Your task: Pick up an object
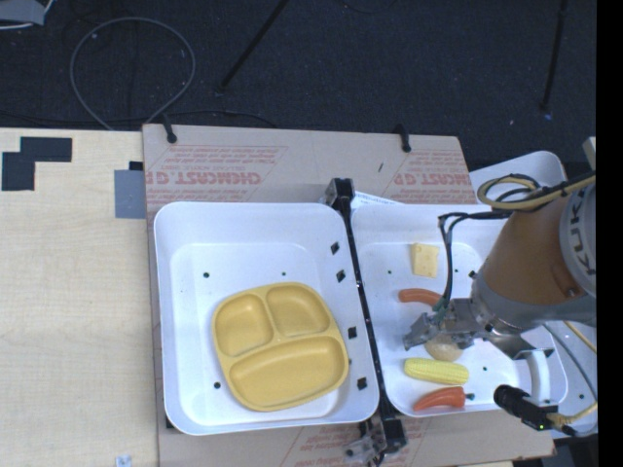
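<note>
In the right bin (389, 241) lie a pale yellow cheese cube (424, 259), a small orange-red sausage (420, 297), a yellow corn cob (435, 370) and a red-orange sausage (440, 399). A beige rounded piece (443, 348) sits just above the corn cob. My gripper (436, 331) hangs low over that beige piece, its metal fingers pointing down and left at it. The arm's orange band (526, 251) stands to the right of it.
The left bin (185, 261) holds a yellow divided tray (280, 344). A black divider (355, 300) runs between the bins. Cables loop at the arm's upper right. Cardboard lies under both bins.
</note>
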Controlling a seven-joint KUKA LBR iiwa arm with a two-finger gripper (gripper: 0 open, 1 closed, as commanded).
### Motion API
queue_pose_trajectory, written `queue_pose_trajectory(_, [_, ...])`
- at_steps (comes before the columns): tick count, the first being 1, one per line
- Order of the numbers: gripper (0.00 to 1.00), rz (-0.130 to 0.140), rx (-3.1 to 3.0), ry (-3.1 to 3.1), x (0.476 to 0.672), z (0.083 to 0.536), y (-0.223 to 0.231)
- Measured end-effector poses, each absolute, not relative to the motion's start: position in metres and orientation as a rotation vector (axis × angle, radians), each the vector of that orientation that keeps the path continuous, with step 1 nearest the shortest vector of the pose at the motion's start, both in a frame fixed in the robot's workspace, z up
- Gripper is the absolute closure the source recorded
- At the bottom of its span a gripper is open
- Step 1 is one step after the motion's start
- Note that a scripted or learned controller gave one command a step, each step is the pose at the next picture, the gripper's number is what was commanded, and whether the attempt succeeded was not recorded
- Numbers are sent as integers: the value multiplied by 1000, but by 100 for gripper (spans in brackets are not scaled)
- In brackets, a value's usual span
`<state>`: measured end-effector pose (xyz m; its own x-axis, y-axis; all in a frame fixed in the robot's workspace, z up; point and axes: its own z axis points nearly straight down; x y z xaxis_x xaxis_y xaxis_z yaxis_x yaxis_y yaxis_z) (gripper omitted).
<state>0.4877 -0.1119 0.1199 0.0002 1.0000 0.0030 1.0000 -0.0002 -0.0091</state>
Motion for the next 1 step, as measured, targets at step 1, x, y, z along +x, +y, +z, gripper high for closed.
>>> queue_pose_trajectory(1, [100, 5, -2223, -2211, 489, 132, -114])
